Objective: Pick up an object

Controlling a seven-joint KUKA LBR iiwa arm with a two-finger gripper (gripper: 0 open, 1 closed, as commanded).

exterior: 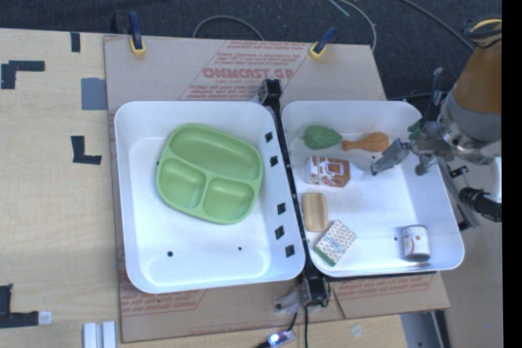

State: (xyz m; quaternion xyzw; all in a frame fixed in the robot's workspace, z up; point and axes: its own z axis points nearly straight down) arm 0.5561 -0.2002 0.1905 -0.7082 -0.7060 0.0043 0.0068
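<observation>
The right bin (424, 183) holds a green leafy toy (322, 136), an orange-brown drumstick-shaped piece (367, 143), a brown and white packet (328, 171), a tan bread-like block (315, 211), a green and white patterned box (335, 242) and a small silver can (413, 243). My gripper (405, 159) hangs over the bin's right part, just right of the drumstick, its fingers spread apart with nothing between them. The arm comes in from the right edge.
The left bin (139, 208) holds a green divided plate (211, 173). A black divider with clips (281, 175) runs between the bins. Cardboard lies under both bins, held by clamps (135, 39) at the back. Cables cross the dark floor behind.
</observation>
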